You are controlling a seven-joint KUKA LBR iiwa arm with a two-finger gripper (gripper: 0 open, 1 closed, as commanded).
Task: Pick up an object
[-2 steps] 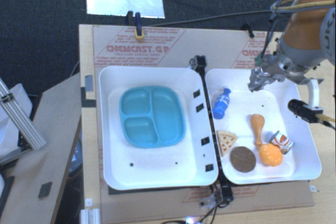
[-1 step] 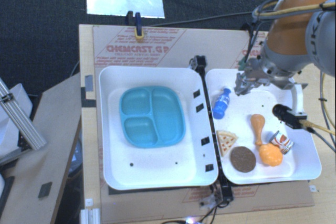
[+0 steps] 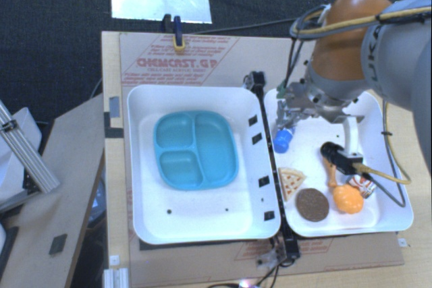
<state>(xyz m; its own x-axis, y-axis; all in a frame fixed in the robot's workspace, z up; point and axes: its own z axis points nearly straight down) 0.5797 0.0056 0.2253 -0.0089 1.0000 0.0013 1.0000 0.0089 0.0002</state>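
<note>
Gripper (image 3: 287, 119) hangs low in the right bin (image 3: 398, 212), fingers pointing down just above the blue bottle-like piece (image 3: 282, 139) — whether they clasp it cannot be told. Nearer than that piece lie a pizza slice (image 3: 291, 181), brown cookie (image 3: 312, 204) and orange toy (image 3: 347, 197); left of it, a teal divided plate (image 3: 196, 149) — likely waiting.

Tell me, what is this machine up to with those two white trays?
A grey and orange robot arm reaches in over the right tray, its pincer hanging low just above a small blue thing near the tray's left wall. Whether it grips it, the picture does not settle. Lower in that tray lie a pizza slice, a brown cookie and an orange toy. The left tray bears a blue divided plate.
</note>
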